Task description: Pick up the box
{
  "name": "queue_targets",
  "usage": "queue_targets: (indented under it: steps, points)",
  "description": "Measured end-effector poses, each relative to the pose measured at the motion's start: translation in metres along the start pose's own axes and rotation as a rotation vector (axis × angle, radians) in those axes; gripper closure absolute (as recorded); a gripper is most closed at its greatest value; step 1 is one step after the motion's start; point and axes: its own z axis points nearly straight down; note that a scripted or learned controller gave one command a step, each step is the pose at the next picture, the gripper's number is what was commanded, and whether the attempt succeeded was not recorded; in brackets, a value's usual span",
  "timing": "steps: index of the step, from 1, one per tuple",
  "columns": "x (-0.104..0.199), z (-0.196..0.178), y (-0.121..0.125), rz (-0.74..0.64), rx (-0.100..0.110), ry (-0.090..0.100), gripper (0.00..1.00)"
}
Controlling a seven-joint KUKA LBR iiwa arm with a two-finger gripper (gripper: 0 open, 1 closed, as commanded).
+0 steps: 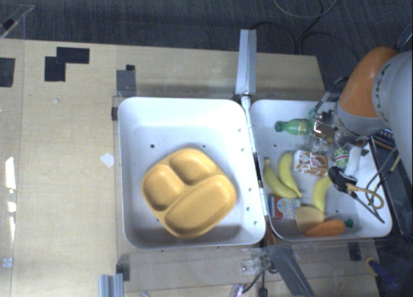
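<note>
The box (pixel 310 163), a small white carton with orange and red print, lies flat in the middle of the right bin (pixel 258 128). My gripper (pixel 321 134) hangs from the grey wrist below the orange band, just above and behind the box's far edge, beside a green bottle (pixel 293 126). The wrist body hides the gripper's tips. Nothing is seen lifted off the bin floor.
Two bananas (pixel 282 176) lie left of the box and a third (pixel 321 192) lies to its right. A red packet (pixel 284 206), a yellow block (pixel 310 215) and a carrot (pixel 326 228) crowd the front. The left bin (pixel 129 160) holds a yellow divided plate (pixel 188 190).
</note>
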Motion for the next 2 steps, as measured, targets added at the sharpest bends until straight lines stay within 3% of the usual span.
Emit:
queue_targets:
  steps: [1, 2]
  points:
    - [0.001, 0.0, 0.0, -0.001, 0.0, 0.002, 0.0]
    - [0.05, 0.005, 0.042, 0.007, 0.042, -0.016, 0.0]
